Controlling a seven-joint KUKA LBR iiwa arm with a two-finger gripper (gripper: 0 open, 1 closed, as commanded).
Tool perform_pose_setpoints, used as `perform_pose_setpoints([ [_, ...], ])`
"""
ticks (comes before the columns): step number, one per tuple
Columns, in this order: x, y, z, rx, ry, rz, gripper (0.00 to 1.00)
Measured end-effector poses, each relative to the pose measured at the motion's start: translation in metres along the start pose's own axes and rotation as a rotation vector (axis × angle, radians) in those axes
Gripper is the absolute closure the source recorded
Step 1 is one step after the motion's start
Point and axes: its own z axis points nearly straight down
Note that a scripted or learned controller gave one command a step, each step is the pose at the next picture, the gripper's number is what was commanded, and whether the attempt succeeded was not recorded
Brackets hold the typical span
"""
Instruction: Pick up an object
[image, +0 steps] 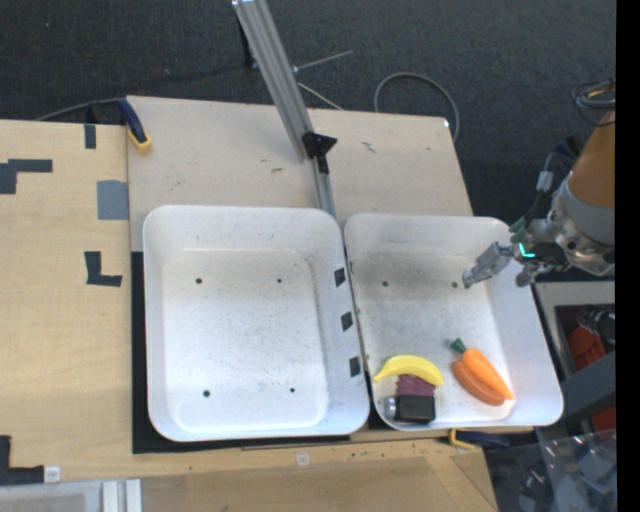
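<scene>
- Camera view looks down at a slant on 2 shallow white bins set side by side on a bench (260, 150).
- Left bin (160, 330) has a speckled white floor.
- Right bin (525, 340) holds 3 things, all clustered toward its 6 o'clock edge.
- Carrot (481, 375), orange with a green stem end, lies tilted at about 5 o'clock in the right bin.
- Banana (408, 369), yellow and curved, lies near 6 o'clock, well apart from the carrot.
- Dark block (415, 402), purple and black, sits touching the banana's underside at the bin's 6 o'clock rim.
- Arm (590, 200), grey with an orange band, enters from 3 o'clock.
- Gripper (480, 270) hangs over the right bin at about 2 o'clock, well apart from all 3 things.
- Whether its fingers are spread or pressed together cannot be told; nothing shows between them.
- Metal rail (290, 95) slants from 12 o'clock toward the gap between the bins.
</scene>
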Motion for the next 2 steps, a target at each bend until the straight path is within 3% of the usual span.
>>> perform_pose_setpoints([
  [1, 0.0, 0.001, -0.002, -0.003, -0.001, -0.001, 0.0],
  [2, 0.002, 0.006, 0.043, 0.001, -0.001, -0.001, 0.0],
])
